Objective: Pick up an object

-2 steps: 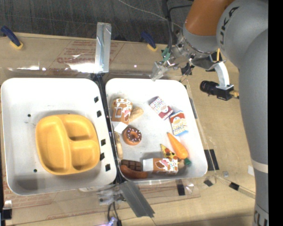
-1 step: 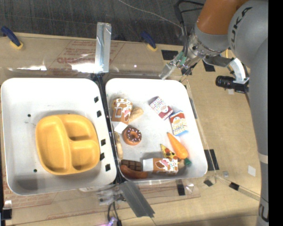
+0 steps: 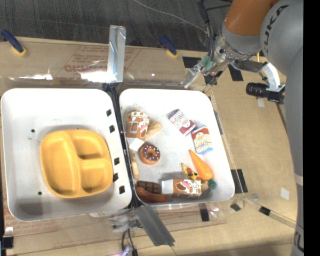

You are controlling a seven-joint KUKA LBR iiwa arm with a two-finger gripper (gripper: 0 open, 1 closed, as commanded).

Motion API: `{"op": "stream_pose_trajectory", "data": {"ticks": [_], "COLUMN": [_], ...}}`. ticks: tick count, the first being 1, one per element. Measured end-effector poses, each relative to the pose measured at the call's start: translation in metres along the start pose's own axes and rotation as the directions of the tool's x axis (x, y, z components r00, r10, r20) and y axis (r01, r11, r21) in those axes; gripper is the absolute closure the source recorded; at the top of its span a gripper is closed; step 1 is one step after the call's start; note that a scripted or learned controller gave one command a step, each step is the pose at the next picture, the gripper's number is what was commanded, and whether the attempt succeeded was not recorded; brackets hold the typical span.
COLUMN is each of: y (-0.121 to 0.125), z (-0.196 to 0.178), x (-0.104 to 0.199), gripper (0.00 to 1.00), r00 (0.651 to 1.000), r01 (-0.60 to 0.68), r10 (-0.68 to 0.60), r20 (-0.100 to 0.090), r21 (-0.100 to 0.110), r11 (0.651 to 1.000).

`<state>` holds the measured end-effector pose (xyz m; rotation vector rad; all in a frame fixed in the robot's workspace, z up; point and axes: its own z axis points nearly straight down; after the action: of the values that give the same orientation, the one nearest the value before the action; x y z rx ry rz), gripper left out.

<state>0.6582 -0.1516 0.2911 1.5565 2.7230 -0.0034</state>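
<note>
Gripper (image 3: 191, 78) hanging over far rim of right bin (image 3: 220, 122), fingers slightly parted, gripping nothing. Doughnut (image 3: 149, 153), carrot (image 3: 201, 165), small cartons (image 3: 182, 121) lying in right bin; carton print unreadable. Yellow tray (image 3: 76, 162) sitting in left bin (image 3: 16, 111).

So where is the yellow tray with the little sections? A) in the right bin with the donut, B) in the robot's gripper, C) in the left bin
C: the yellow tray lies flat in the left bin, while the donut sits in the right bin and the gripper is up past that bin's far rim.
</note>
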Motion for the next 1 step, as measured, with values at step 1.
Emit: {"op": "stream_pose_trajectory", "data": {"ticks": [1], "y": [0.0013], "z": [-0.0107], "x": [0.0004], "gripper": [1.00], "r00": [1.000], "r01": [0.007], "r10": [-0.007], "r20": [0.002], "r21": [0.000], "r11": [1.000]}}
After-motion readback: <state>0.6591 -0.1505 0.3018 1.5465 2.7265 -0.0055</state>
